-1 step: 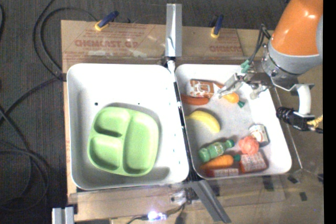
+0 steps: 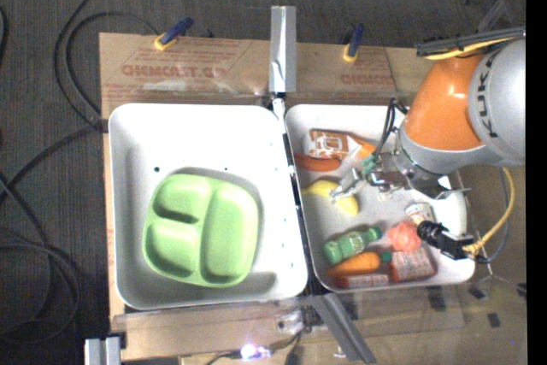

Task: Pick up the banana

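Observation:
The banana [image 2: 323,189] is a yellow piece lying in the left half of the right bin [image 2: 461,209], near the divider. My gripper [image 2: 354,182] is low in that bin, right over the banana's right end and covering part of it. More yellow shows just below the gripper. The arm's orange band [image 2: 440,111] and grey wrist reach in from the right above the bin.
Behind the banana lies an orange-brown packet [image 2: 329,143]. In front are a green bottle [image 2: 350,244], a carrot [image 2: 359,262], a red packet [image 2: 414,266] and a pinkish-red item [image 2: 403,236]. The left bin [image 2: 128,141] holds a green divided plate [image 2: 203,226].

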`<act>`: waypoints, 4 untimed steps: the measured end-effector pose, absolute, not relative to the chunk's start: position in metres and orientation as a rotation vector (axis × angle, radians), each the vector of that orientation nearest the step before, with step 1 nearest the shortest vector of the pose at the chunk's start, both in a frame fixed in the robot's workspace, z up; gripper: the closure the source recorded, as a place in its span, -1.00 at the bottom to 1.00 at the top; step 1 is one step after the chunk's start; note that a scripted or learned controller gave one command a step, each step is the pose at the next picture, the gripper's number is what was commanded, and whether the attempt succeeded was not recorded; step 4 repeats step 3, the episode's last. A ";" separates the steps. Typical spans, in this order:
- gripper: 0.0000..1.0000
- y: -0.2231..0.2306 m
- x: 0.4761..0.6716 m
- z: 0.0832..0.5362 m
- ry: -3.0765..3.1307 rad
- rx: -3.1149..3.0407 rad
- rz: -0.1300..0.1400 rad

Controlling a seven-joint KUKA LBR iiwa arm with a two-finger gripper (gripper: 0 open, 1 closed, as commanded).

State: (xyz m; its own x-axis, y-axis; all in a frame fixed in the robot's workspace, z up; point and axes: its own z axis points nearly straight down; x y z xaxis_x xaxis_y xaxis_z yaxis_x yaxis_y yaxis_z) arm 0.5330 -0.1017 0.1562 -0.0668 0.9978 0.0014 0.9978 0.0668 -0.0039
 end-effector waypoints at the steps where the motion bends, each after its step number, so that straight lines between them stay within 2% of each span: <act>1: -1.00 -0.099 0.556 0.090 -2.475 -1.947 -0.007; 2: 1.00 -0.100 0.558 0.100 -2.478 -1.953 -0.010; 3: 1.00 -0.124 0.571 0.107 -2.114 -2.321 0.006; 4: 1.00 -0.124 0.571 0.107 -2.114 -2.321 0.006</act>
